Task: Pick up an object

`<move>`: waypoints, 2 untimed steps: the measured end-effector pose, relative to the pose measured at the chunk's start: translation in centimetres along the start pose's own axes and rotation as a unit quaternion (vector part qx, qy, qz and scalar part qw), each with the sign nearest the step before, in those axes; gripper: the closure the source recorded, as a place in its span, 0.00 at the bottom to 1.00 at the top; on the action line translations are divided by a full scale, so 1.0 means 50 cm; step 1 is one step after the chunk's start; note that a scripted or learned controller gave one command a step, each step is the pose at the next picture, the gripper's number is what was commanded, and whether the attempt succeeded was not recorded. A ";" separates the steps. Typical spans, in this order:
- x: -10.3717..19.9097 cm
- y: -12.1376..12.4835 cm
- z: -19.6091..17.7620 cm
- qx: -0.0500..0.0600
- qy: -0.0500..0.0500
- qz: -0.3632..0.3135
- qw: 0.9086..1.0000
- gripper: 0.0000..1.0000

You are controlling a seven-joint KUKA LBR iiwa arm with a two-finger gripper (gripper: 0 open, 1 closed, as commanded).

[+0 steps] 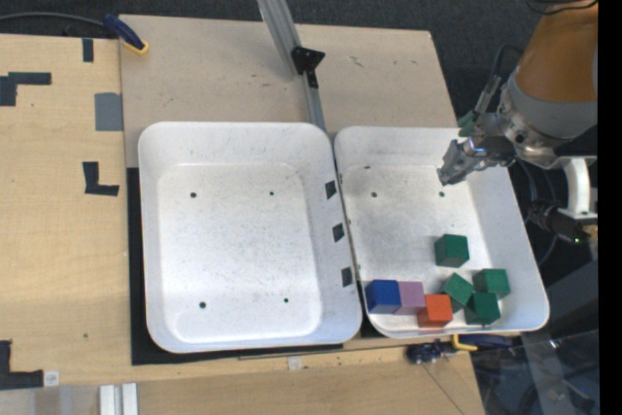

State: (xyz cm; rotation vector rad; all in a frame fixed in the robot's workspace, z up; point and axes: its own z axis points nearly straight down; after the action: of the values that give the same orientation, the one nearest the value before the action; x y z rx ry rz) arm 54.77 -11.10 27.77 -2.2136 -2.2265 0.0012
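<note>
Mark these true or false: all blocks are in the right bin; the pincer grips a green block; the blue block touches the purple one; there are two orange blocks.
1. All blocks are in the right bin: true.
2. The pincer grips a green block: false, nothing shows in it; one green block lies apart, nearer the camera.
3. The blue block touches the purple block: true.
4. Two orange blocks: false, one orange block.

bins (238, 136): white, speckled dark | blocks: four green (451, 250), one blue (384, 295), one lilac (411, 295), one orange (437, 309) | arm (556, 53): orange over grey | bench (204, 63): tan
</note>
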 end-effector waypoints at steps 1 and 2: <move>0.116 0.022 0.028 0.000 0.000 0.000 1.000 1.00; 0.232 0.067 0.035 -0.001 0.000 -0.001 1.000 1.00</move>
State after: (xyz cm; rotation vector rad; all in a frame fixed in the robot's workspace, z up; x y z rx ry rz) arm 58.07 0.50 26.05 -2.2114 -2.2291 -0.0008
